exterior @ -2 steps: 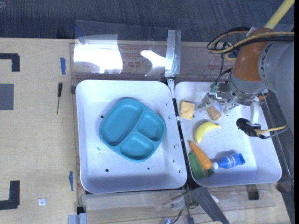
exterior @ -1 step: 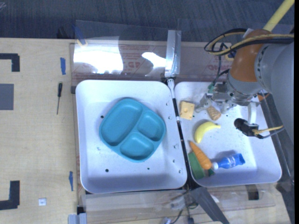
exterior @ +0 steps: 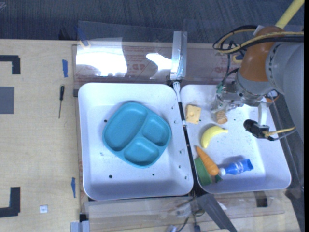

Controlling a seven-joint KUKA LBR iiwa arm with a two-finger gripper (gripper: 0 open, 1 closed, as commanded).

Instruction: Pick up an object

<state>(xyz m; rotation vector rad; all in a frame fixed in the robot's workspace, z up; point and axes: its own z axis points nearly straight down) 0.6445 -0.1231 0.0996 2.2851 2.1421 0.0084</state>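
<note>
Camera view: gripper (exterior: 223,106) over tan piece (exterior: 221,116).

Robot lab, probably: wooden bench (exterior: 34,144) with black tape marks, two white bins (exterior: 91,178), cabled grey arm (exterior: 285,66).

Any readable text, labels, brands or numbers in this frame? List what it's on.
Nothing can be read.
Blue and white tube in the right bin: any print is too small and blurred.
Clear panel behind the bins: faint reddish marks, blurred by glare, unreadable.
Blue divided plate, cheese piece, banana, carrot: no markings visible.
</note>
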